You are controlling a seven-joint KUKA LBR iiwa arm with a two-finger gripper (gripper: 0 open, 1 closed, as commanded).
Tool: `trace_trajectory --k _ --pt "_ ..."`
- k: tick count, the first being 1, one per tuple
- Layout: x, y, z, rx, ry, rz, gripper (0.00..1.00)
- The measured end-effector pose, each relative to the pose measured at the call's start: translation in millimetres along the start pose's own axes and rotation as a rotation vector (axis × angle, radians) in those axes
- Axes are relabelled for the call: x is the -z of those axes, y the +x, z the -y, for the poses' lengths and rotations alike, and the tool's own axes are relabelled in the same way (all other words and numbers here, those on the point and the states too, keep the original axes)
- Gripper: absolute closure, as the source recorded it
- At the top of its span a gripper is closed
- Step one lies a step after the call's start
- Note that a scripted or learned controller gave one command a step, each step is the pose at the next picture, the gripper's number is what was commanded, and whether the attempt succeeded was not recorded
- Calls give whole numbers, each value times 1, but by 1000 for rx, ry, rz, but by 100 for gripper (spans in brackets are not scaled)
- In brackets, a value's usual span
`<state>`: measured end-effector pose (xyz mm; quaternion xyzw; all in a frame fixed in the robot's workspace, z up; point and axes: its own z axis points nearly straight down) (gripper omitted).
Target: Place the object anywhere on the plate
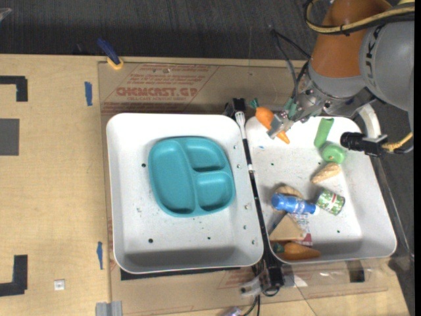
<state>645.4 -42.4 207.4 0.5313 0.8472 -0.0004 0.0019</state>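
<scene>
On the left, the cardboard-covered worktop carries strips of black and blue tape. Next comes the left bin, and in its middle lies the teal plate, a divided plate with one large compartment on its left and two smaller ones on its right; nothing rests on it.

The two bins meet along a dark seam. Just past it, at the far left corner of the right bin, is the orange carrot. It sits well apart from the plate, above the bin's upper rim area. Its long axis runs on a diagonal: the thick end lies up and to the left, near the rim, and the narrow tip points down and to the right, toward the bin's floor. The gripper is right at the carrot, and its fingers appear closed on the carrot's middle part, with orange showing on both sides of them.

Nearer the front of the right bin lie a blue bottle, a brown triangular wedge and an orange piece at the front rim. Further right are a tan bread-like piece and a small green can. A green bottle lies beyond them. The arm, grey with its orange band, reaches in from the upper right.
</scene>
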Motion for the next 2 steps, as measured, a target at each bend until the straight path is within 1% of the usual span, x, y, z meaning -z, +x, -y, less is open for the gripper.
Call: trace_trajectory --k 1,2 --pt "-23 72 -49 -16 -2 -5 100" --pt "-22 69 -48 -19 -3 -1 0"
